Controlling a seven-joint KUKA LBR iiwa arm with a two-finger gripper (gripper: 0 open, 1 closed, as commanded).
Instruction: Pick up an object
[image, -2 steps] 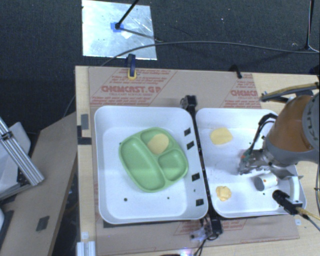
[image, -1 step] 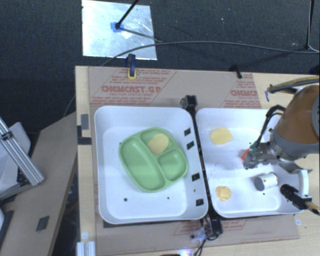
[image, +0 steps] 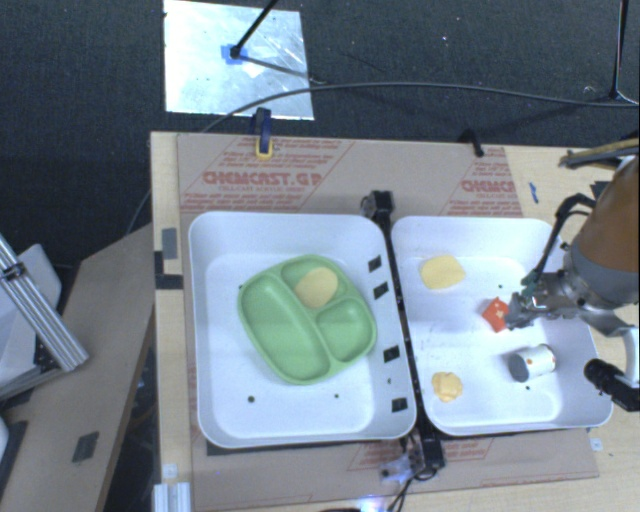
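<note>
In the right bin (image: 570, 410) lie a flat pale-yellow piece (image: 441, 271), a small red block (image: 494, 315), a white and grey cylinder (image: 531, 362) on its side and a small yellow lump (image: 447, 385). My gripper (image: 520, 309) hangs low over the bin's right half, right against the red block's right side. The view is too coarse to tell whether the block sits inside the gripper or just beside it. The arm's orange band and grey wrist cover the bin's right rim.
The left bin (image: 215, 300) holds a green divided plate (image: 285, 340) with a yellow piece (image: 317, 287) in its upper compartment. A black clip strip (image: 395, 330) runs along the seam between the bins. Cardboard lies under both bins.
</note>
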